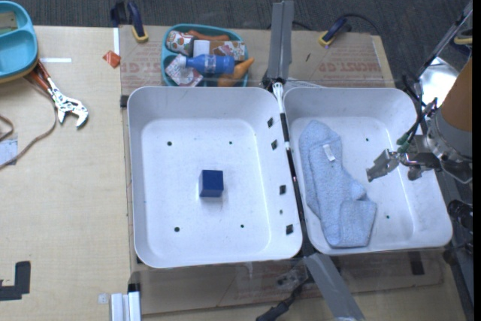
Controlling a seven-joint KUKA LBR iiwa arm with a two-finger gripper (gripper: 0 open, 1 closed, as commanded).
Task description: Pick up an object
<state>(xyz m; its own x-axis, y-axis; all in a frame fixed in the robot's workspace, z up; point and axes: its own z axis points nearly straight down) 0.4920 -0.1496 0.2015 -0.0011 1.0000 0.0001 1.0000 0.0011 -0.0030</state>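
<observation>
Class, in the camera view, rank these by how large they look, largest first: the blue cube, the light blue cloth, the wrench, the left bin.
1. left bin
2. light blue cloth
3. wrench
4. blue cube

The wrench is only partly visible, so its place is less certain.

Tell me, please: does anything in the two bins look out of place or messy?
Nothing is spilled or damaged. The light blue cloth in the right bin lies crumpled and partly folded, not flat. The blue cube sits alone in the left bin.

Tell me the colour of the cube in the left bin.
Dark blue; the cube shows plainly in the camera view, on the left bin's white floor.
</observation>
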